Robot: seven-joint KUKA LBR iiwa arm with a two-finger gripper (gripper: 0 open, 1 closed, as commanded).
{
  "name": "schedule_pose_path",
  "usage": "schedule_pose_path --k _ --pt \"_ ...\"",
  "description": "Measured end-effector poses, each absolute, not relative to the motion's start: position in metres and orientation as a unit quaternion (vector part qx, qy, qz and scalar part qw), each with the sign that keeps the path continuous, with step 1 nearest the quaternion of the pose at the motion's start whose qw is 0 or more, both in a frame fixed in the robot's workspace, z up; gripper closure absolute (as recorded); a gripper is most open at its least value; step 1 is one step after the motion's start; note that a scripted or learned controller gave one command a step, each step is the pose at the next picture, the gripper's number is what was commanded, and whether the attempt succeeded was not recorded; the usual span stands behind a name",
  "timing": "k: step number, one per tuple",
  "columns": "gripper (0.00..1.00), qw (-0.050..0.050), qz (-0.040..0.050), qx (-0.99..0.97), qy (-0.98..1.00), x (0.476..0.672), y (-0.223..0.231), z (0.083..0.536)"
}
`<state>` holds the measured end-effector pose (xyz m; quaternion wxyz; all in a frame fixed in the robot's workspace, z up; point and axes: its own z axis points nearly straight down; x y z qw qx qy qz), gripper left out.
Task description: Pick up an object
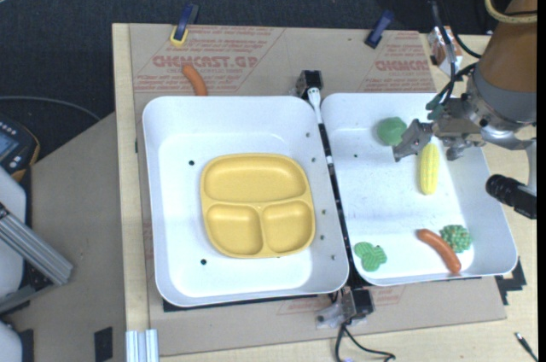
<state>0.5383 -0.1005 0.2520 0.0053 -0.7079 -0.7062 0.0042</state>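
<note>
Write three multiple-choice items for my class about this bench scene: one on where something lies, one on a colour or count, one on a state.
1. Where does the yellow divided tray lie?
A. In the left bin
B. In the right bin
C. On the floor

2. What colour is the corn cob?
A. Red
B. Yellow
C. Blue

3. How does the sausage in the right bin lie?
A. Standing on end
B. Inside the tray
C. Flat, beside the green broccoli

Answers:
1. A: the tray rests on the floor of the left bin.
2. B: the cob under the hand is plainly yellow.
3. C: it lies flat near the bin's front right corner, next to the broccoli.
</note>
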Motion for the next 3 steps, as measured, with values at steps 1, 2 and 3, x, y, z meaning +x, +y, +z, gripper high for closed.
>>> schedule_pose_path --k 1,2,3 --pt "0.0 0.0 0.0 -0.707 -0.707 0.541 -0.1 0.259" --pt "0.0 0.003 0.0018 -0.707 -0.707 0.539 -0.1 0.216" --pt "0.0 0.003 0.0018 -0.707 -0.707 0.539 -0.097 0.173"
